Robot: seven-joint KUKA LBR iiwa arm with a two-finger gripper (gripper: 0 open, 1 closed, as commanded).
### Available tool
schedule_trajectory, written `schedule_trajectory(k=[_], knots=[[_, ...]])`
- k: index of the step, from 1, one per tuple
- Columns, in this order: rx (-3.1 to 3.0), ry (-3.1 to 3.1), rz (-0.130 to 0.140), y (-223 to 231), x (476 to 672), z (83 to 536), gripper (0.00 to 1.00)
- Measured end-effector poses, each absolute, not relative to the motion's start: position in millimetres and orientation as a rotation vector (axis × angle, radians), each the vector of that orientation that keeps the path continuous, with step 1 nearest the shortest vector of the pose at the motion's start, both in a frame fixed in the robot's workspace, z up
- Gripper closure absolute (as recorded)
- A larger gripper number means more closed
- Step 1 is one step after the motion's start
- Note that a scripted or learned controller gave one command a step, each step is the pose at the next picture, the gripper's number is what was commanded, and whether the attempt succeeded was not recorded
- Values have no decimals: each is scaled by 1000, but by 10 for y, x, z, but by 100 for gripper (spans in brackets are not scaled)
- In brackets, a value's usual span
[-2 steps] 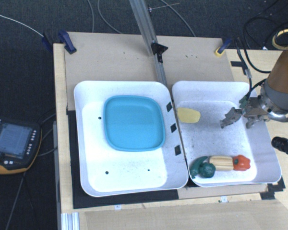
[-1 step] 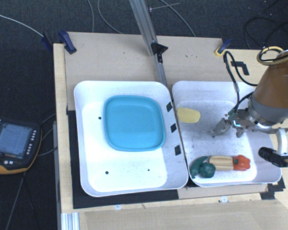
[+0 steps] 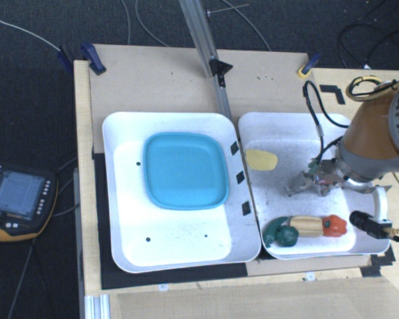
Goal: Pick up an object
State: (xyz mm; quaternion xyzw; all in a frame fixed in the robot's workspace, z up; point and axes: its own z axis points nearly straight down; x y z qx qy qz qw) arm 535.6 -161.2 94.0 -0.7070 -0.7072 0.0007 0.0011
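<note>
My gripper (image 3: 298, 187) hangs low over the middle of the right bin (image 3: 286, 135), reaching in from the right under the orange wrist band. A flat yellow piece (image 3: 261, 159) lies to its upper left, apart from it. Along the bin's front wall lie a green rounded object (image 3: 280, 234), a tan wooden cylinder (image 3: 306, 226) and a red piece (image 3: 334, 226), touching in a row, below the gripper. Nothing shows between the gripper and these objects.
The left bin (image 3: 123, 198) holds a light blue square plate (image 3: 185, 170). A metal pole (image 3: 203, 28) slants over the bench behind the bins. Black cables (image 3: 314, 111) loop above the right bin's back edge. A handheld controller (image 3: 16, 201) lies off the bench, far left.
</note>
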Motion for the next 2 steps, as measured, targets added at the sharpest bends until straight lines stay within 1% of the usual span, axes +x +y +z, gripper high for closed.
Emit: schedule_trajectory(k=[1, 2], knots=[[-2222, -2223, -2, -1613, 5367, 1062, 100], [-2223, -2225, -4, -1560, 5293, 1570, 100]])
